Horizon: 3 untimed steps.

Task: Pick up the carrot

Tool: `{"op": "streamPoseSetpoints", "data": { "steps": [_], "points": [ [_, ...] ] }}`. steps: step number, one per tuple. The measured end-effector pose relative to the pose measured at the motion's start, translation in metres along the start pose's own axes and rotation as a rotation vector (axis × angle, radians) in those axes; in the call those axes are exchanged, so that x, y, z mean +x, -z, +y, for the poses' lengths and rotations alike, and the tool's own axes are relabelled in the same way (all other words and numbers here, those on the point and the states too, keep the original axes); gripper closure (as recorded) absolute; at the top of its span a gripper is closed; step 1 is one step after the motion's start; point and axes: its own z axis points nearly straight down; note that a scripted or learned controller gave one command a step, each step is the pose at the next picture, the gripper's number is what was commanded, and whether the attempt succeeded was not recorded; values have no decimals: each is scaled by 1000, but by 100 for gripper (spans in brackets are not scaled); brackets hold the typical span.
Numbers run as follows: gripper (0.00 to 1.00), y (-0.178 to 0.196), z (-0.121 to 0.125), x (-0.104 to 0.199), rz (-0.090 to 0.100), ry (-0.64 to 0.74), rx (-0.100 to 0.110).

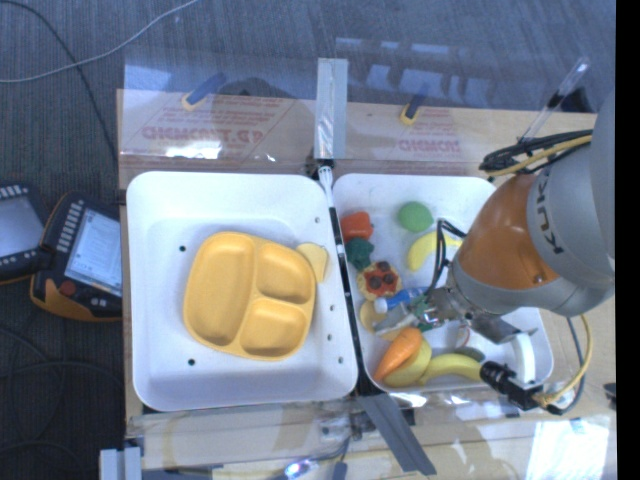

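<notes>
One carrot (400,348) lies on a banana (440,369) in the right bin (455,185). I cannot tell the gripper's (432,313) grip.

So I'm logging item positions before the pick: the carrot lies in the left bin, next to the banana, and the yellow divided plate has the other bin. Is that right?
Not quite. The carrot lies in the right bin, not the left, next to the banana, as the camera view shows. The yellow divided plate has the other bin, the left one.
</notes>
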Motion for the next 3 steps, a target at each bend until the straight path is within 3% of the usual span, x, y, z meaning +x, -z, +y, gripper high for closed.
{"op": "streamPoseSetpoints", "data": {
  "steps": [2, 3],
  "points": [
    [0, 0, 1, 4, 3, -144, -2],
    [0, 0, 1, 3, -1, -73, -1]
  ]
}}
